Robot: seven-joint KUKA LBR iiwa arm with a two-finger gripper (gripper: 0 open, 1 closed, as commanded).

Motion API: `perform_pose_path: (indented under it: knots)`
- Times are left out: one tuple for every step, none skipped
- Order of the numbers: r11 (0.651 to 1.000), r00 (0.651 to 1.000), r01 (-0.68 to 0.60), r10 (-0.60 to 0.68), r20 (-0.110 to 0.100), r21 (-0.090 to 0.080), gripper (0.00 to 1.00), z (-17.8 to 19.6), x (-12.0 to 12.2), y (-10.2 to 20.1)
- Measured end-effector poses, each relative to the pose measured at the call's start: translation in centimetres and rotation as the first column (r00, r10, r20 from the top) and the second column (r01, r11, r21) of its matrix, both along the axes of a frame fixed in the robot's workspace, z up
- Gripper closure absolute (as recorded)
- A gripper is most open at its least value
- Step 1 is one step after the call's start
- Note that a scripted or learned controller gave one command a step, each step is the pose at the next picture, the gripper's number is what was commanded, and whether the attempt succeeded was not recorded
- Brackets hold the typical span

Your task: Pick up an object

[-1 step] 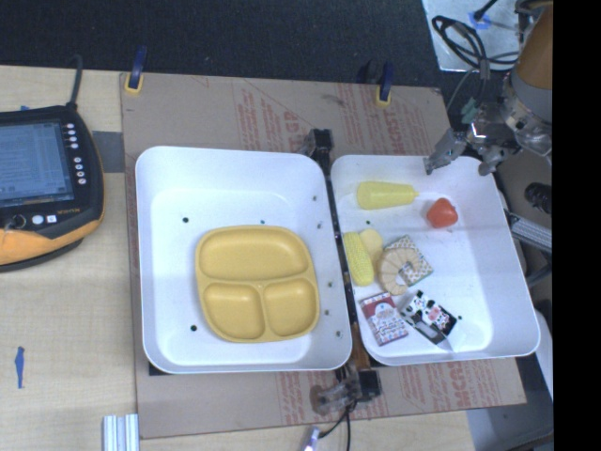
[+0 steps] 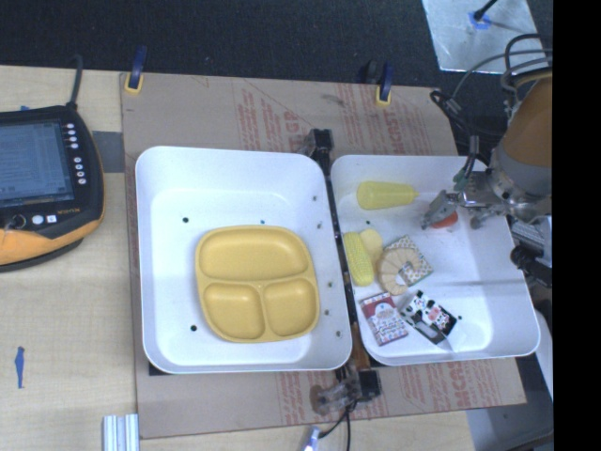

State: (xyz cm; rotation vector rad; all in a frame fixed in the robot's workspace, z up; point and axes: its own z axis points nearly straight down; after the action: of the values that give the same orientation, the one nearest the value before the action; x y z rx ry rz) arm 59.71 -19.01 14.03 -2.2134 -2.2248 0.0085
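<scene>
Along the right bin's (image 2: pixel 488 341) far right side the arm (image 2: pixel 531 125) leans in, and its pincer (image 2: pixel 457 209) hangs low over the bin's upper middle, fingers spread apart with a small red-orange piece (image 2: pixel 446 220) just under the left fingertip; whether the piece is pinched or only lying beneath cannot be told. Open white floor lies to the right of and below the pincer, reaching to the bin's right and near walls. The clutter keeps to the bin's left half, close to the wall shared with the left bin (image 2: pixel 160 252).

Two bins sit side by side. The left one bears one yellow divided tray (image 2: pixel 255 282), with bare floor around it on every side. In the right bin there are one yellow cup (image 2: pixel 385 194) lying on its side near the far wall, one corn cob (image 2: pixel 358 257) against the shared wall, one pale yellow lump (image 2: pixel 372 242) touching it, one round tan cracker-like piece (image 2: pixel 404 263), one red patterned card (image 2: pixel 382 318) and one black-and-white pouch (image 2: pixel 431 317).

The cup lies left of the pincer, apart from it. One tablet controller (image 2: pixel 42 181) rests on the bench, well left.
</scene>
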Motion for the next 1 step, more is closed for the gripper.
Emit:
perform_pose_path:
  knots:
    - [1.000, 1.000, -0.001, 0.001, 0.001, 0.001, 0.00, -4.89, 5.87, -2.13]
